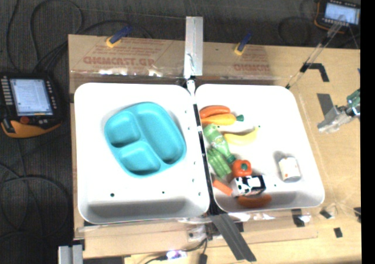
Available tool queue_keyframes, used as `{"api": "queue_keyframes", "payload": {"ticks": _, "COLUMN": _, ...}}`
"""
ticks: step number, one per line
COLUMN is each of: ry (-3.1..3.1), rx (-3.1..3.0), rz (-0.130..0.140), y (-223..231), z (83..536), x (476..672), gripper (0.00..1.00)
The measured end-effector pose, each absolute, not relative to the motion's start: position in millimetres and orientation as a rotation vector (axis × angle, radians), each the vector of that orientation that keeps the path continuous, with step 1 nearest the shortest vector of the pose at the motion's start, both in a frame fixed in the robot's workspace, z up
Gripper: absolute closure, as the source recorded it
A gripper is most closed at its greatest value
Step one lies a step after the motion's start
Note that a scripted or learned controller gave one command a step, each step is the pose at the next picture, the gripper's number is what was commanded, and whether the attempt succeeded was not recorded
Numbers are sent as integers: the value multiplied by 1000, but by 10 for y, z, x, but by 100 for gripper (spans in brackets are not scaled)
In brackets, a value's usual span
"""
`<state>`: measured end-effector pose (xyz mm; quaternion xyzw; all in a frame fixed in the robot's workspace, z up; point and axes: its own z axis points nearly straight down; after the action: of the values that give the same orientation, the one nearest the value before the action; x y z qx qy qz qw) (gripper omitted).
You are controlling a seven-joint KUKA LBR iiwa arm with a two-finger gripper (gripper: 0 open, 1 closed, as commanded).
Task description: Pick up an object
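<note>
Toys crowd the bin [304,139] nearer the gripper [337,117].
A tray [145,138] lies in the farther bin [88,139].

Bench [334,198]: brown board top, black tape marks scattered on its right part. Two shallow white bins side by side on it, touching along a central seam. Left bin [88,157]; right bin [304,139]. Behind the bins, a clear plastic sheet [170,60] with red lettering lies flat, held by two yellow-and-blue clamps [117,36] at the far edge. An upright metal post [194,46] stands at the seam's far end.
</note>
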<state>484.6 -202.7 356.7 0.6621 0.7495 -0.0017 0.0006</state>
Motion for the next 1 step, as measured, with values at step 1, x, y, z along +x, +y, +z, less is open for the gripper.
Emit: {"api": "queue_keyframes", "payload": {"ticks": 1, "ry": 2278, "rx": 2166, "rz": -3, "y": -1955, "z": 3438, "x": 4851, "gripper": 100}}
